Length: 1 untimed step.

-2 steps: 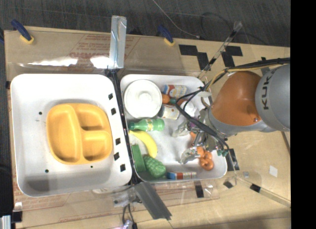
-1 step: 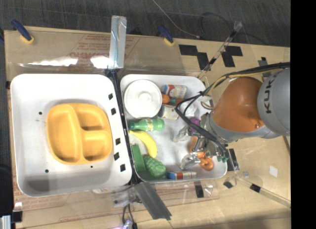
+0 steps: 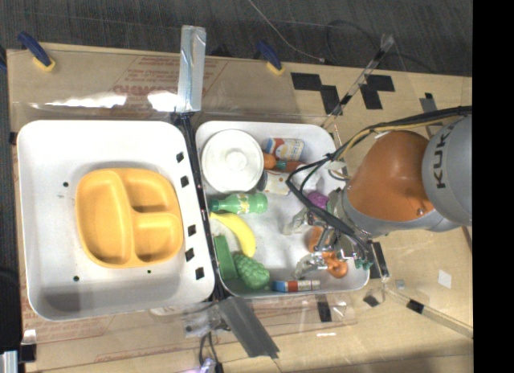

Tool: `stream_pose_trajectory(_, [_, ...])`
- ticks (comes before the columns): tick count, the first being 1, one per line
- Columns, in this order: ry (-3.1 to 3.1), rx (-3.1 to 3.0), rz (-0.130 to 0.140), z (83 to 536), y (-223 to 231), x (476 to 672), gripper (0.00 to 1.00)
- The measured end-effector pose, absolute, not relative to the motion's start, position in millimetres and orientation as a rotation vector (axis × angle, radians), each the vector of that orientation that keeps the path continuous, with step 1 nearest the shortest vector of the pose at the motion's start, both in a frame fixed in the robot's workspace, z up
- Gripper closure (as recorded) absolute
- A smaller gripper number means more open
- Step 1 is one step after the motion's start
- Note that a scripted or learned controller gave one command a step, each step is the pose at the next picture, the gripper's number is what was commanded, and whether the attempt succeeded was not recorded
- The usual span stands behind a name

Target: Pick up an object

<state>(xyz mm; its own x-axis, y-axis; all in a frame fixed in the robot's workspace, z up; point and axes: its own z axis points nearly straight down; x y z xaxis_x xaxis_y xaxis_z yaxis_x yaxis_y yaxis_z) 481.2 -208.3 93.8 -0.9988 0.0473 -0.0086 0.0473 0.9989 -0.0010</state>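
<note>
My gripper hangs low over the front right part of the right bin, under the orange band of the arm. A small orange object lies right beside it, and a purple item peeks out just behind it. Further left in that bin lie a green bottle, a yellow banana, a bumpy green toy, a white round lid, a small bottle with an orange cap and a marker. Black cables partly hide the gripper.
The left bin holds a yellow divided tray. A black divider runs between the bins. Cardboard and tape surround both bins, with a silver post behind them.
</note>
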Motion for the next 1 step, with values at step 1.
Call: stream_pose_trajectory(1, [3.131, 0.004, -0.005, 94.7, -202.3, 481.3, 0.00])
